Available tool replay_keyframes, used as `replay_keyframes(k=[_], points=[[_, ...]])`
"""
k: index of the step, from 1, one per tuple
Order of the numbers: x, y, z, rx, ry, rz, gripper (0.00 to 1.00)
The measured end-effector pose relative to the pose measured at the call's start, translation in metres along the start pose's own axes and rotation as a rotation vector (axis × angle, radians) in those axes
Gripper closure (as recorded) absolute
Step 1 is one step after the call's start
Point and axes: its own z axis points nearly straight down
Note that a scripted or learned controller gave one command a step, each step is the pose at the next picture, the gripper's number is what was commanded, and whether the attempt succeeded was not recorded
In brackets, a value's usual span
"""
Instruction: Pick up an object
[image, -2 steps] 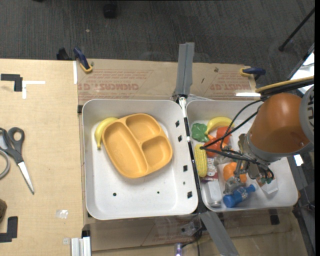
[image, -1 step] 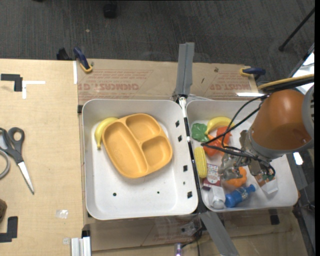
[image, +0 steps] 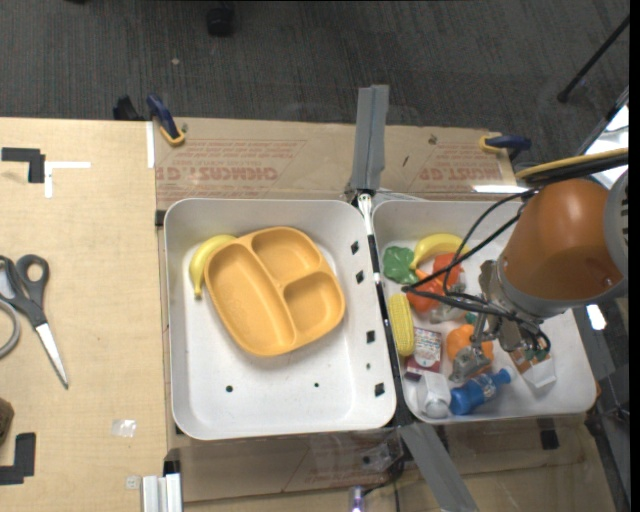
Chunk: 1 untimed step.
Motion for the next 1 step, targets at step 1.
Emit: replay_keyframes(k=[1], points=[[0.0081, 0.0074, 0.0088, 0.001, 0.002, -0.028, 0.0]])
